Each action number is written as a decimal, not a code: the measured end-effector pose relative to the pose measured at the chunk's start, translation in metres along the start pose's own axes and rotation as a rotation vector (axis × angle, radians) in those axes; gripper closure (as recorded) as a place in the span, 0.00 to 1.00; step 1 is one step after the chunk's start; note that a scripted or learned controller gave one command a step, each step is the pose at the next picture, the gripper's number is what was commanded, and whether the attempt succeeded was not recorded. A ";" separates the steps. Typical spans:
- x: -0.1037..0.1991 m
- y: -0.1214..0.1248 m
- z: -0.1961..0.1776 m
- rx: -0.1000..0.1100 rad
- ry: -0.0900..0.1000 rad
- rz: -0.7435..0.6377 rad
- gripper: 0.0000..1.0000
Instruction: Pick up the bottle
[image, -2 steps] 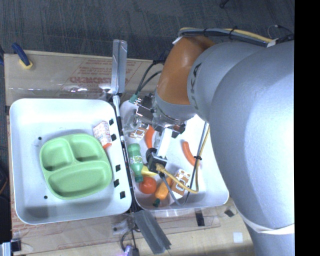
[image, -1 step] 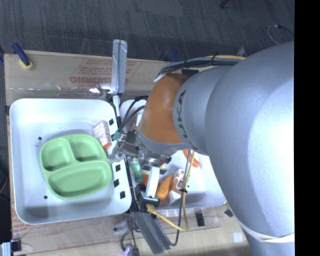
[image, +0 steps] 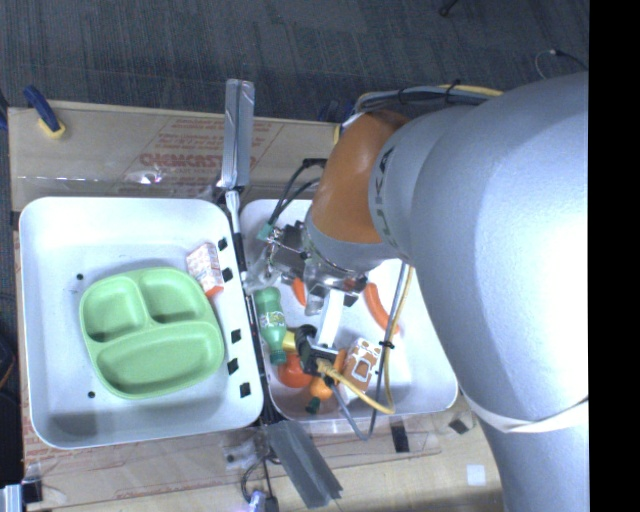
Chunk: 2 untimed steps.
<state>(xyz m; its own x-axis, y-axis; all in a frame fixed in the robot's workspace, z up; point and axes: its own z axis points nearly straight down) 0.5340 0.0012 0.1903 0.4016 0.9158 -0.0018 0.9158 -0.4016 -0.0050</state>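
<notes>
Bright even overhead light; soft shadows; slight blur; white bins glare mildly.

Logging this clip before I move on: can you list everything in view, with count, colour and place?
Bins: two, white, side by side on the bench.
Divided plate: one, light green, three compartments, in the left bin.
Small packet: one, white and red, left bin, at the plate's upper right edge.
Bottle: one, green, lying in the right bin near its left wall.
Small mixed items: several, mostly orange, some yellow, clustered in the right bin below the gripper; too cluttered to identify.
Clamp: one, blue and yellow, bench's top left corner.
Arm: one, grey with orange band, over the right bin.
Gripper: one, dark, beside the bottle.
</notes>
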 end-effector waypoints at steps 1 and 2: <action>0.064 -0.093 0.000 0.003 -0.001 0.197 0.00; 0.077 -0.097 0.099 0.001 0.008 -0.046 0.00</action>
<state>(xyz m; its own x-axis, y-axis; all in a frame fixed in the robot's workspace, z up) 0.4756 0.1110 0.0919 0.3595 0.9331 0.0066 0.9331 -0.3594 -0.0061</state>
